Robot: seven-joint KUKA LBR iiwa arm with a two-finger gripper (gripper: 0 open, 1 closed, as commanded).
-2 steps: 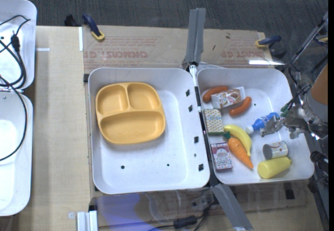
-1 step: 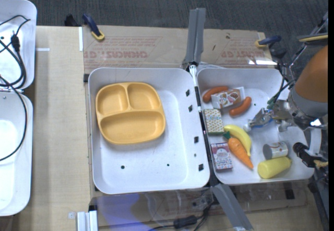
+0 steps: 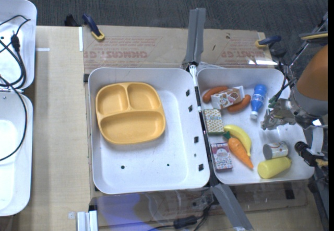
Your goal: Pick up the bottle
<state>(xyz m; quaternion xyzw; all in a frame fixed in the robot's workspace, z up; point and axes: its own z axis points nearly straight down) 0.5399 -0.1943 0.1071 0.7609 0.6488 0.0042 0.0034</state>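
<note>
Bins sit side by side on the bench. We see the left white bin w/ a yellow three-compartment plastic plate, parked clear of the clutter. The right white bin has the food toys bunched together; the small blue-and-white plastic bottle lies near its back wall, just right of two sausages. The gripper hovers just right of the bottle, prob. lining up; we can't tell its finger state.

A yellow divided plate lies in the left bin. The right bin holds two sausages, a banana, a carrot, small cartons, a can and a yellow cylinder.
</note>
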